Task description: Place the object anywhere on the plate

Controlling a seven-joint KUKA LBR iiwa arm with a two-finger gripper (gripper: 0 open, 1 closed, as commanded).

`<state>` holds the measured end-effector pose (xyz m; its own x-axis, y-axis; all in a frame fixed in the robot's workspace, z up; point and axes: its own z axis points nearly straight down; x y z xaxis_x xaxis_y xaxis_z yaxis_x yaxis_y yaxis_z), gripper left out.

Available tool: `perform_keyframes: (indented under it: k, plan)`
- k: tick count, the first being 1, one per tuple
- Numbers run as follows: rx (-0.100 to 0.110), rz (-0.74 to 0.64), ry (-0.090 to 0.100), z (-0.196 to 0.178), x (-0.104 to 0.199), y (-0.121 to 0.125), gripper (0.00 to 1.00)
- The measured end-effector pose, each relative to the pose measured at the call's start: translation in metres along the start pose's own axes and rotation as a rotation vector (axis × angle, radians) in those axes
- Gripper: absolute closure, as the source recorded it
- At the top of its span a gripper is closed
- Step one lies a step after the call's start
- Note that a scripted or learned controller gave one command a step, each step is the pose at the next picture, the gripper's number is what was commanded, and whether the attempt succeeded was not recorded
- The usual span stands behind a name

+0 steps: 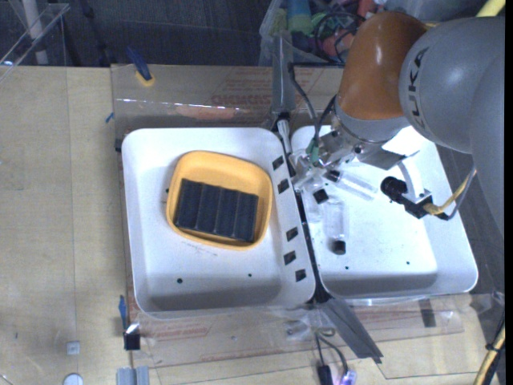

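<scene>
Black ridged object (pixel 218 209) is seen lying flat inside the yellow plate (pixel 178 184), which rests in the left bin (pixel 152 275). Largest in view, the grey arm (pixel 461 70) is extended from the right over the right bin (pixel 417 267), its orange band (pixel 377 62) above the wrist. The gripper (pixel 319 165) is lowered near the divider between the bins; nothing is seen between its fingers.

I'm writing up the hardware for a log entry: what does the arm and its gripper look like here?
The arm is bulky and rounded, grey, with dark lettering on its shell and a glossy orange band above the wrist. Below that sits a small metallic gripper with pale, partly clear parts. A thin dark cable runs alongside the wrist.
</scene>
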<state>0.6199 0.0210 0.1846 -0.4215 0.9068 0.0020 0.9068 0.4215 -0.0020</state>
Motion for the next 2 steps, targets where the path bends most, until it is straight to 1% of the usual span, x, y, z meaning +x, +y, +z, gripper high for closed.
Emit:
perform_keyframes:
  k: [1,2]
  plan:
    - [0.0,-0.118,0.0,0.0003,0.0265,-0.0053,1.0]
    - [0.0,-0.118,0.0,0.0002,0.0262,-0.0053,0.0]
